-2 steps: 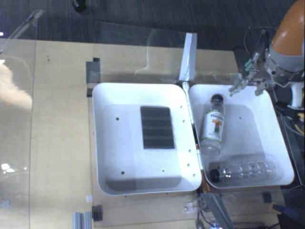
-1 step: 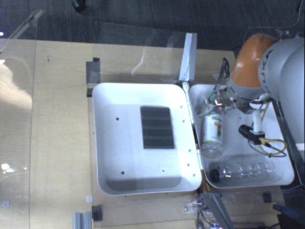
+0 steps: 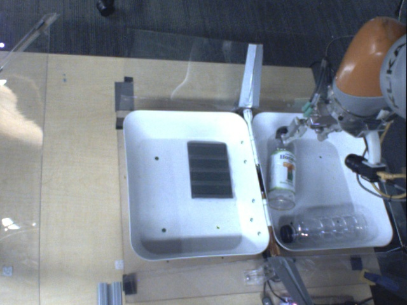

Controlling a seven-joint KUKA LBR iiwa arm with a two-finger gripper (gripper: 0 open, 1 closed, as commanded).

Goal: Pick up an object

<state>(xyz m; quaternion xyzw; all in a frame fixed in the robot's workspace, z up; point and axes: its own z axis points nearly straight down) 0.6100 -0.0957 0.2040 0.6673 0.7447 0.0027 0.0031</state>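
the small labelled bottle (image 3: 282,173) lies in the right bin (image 3: 375,227), long axis running toward the far rim, cap end just below-left of the hand (image 3: 304,124). whether the hand is wide or narrow i cannot tell. a clear bottle (image 3: 324,227) lies crosswise nearer.

No text, brand, number or sign is legible. The small bottle (image 3: 282,178) lying just below and left of the gripper (image 3: 304,123) carries a white label with orange and dark markings — the print is too small and blurred to read. The clear bottle (image 3: 325,227), further below the gripper, shows no readable lettering.
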